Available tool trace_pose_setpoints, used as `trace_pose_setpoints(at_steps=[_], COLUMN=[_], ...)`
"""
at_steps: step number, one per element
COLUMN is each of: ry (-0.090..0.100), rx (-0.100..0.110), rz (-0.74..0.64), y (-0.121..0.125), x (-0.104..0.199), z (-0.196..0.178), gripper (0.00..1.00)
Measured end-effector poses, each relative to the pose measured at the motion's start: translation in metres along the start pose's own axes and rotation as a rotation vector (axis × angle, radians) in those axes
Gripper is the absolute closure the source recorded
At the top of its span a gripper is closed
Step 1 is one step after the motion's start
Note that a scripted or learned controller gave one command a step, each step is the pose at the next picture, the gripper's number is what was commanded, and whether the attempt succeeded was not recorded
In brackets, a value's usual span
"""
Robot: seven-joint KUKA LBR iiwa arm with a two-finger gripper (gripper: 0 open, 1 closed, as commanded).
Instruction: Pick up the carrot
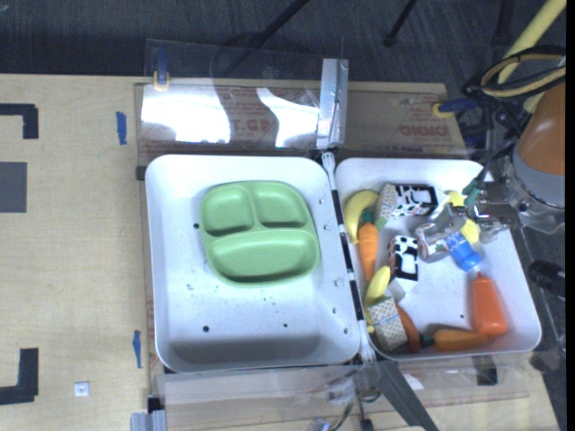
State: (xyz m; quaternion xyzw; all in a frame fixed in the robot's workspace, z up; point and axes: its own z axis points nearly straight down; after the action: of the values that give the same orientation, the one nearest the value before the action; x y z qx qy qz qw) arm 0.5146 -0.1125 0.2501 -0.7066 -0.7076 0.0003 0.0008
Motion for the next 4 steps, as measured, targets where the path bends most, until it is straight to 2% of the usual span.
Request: trace_pose_setpoints(at_steps=[1,2,3,4], ry=[0.000,0.003,0.001,-0.001], rx=[0.001,-0.004,-0.009,0.001], rz=[0.211,0.318,0.321,0.532], y=[-0.036,-0.034,-0.033,-0.035], x=[0.020,0.019,0.018,0.080], z=[0.100,0.163,0.153,0.067], gripper=[0.00,0.00,1.00,1.00])
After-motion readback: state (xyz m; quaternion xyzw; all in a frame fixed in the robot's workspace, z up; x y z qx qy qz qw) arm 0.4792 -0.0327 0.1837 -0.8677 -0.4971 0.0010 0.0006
